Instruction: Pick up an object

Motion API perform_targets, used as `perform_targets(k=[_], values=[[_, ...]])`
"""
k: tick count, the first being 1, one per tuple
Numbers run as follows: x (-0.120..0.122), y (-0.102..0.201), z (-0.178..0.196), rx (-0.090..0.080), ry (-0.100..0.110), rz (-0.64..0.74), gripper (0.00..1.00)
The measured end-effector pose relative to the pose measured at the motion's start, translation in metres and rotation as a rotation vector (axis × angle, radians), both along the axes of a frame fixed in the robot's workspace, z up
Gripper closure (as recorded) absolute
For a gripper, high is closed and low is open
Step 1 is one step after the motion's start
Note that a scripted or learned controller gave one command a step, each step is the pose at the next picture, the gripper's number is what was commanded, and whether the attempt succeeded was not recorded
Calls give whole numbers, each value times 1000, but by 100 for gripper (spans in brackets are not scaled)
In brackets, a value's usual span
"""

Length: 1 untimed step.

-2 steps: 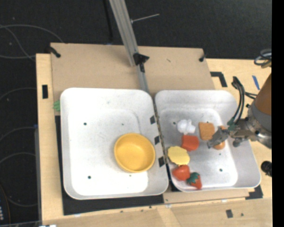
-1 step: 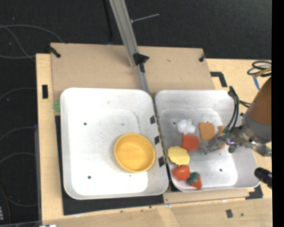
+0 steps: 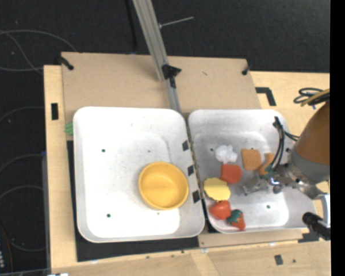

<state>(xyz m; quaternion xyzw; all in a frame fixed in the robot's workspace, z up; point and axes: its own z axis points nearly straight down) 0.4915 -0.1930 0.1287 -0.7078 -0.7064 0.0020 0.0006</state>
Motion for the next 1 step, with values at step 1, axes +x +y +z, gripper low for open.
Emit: perform_targets(k=[1], values=[[3,1,13,1,-9,-3,100]])
